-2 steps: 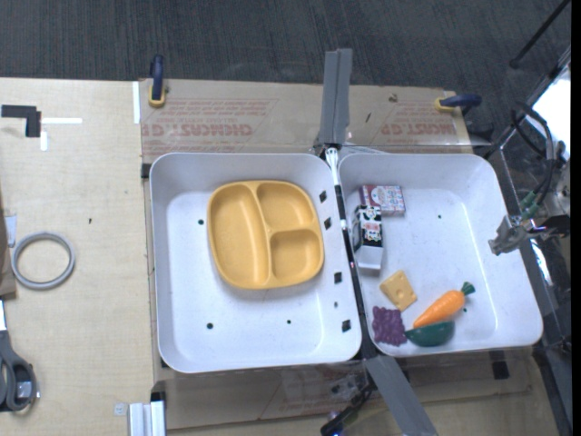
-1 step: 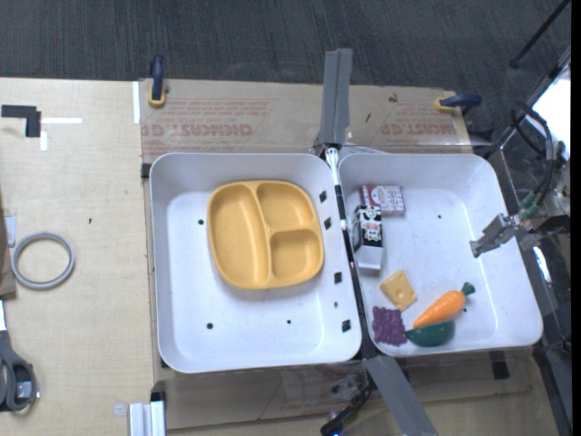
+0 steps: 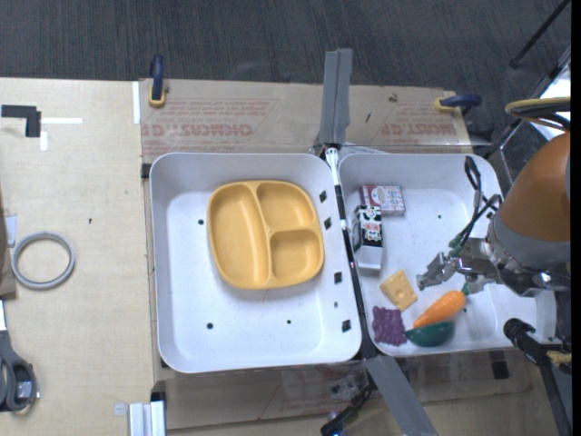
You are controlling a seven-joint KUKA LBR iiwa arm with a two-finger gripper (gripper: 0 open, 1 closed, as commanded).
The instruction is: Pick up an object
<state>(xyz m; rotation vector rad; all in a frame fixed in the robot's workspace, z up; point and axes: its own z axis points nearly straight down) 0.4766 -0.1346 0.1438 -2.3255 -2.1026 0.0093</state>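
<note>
Spanning the worktop (image 3: 82,153), two white bins are being kept side by side; a yellow divided plate (image 3: 266,233) is lying in the left bin (image 3: 172,271). In the right bin (image 3: 436,184), the tool (image 3: 438,272), fingers apparently apart and clamped on nothing, is being held just above the toy carrot (image 3: 439,308), seemingly the pick, beside the cheese wedge (image 3: 398,290).

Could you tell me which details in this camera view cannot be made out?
- Pincer: too small and cluttered in the camera view to tell whether it is open or shut.
- Milk carton and pink box: print too small to read.
- Carrot: overlaps the green item, hiding its shape.
- Scissors: cut off by the left edge.
</note>
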